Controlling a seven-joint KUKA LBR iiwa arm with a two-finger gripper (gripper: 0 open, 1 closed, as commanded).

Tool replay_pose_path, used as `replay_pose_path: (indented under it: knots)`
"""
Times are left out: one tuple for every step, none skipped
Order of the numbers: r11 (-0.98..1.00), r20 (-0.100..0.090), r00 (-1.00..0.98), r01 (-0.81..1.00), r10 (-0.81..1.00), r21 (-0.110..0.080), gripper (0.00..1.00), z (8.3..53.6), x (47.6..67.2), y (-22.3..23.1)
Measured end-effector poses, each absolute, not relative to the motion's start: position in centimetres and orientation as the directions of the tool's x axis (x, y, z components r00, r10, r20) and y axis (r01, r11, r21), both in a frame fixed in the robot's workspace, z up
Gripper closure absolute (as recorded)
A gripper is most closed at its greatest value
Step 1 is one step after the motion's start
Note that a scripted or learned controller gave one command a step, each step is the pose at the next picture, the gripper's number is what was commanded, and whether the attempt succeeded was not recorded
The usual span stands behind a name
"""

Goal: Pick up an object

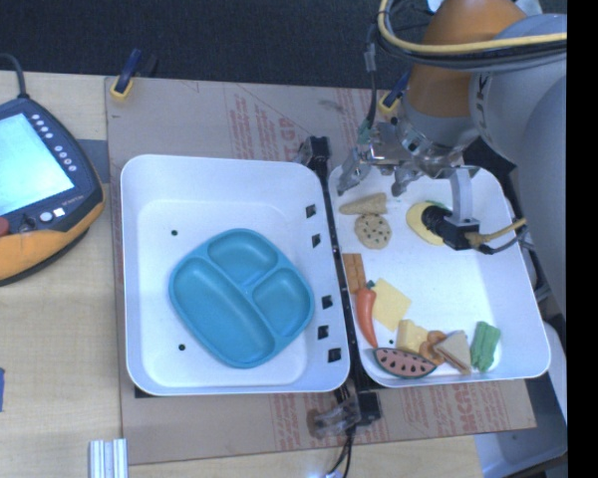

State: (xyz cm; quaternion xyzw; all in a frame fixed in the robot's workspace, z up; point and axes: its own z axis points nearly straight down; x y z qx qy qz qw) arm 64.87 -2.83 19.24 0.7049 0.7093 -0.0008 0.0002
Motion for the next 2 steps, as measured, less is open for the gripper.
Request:
replay_pose_path:
  knots:
    - [0.006, -0.001, -0.006, 1.000, 1.000, 0.000, 0.00, 19.3, 65.7, -1.6]
    - [0.002, -0.002, -0.002, 1.000, 1.000, -0.004, 0.00, 19.2, 65.1, -4.6]
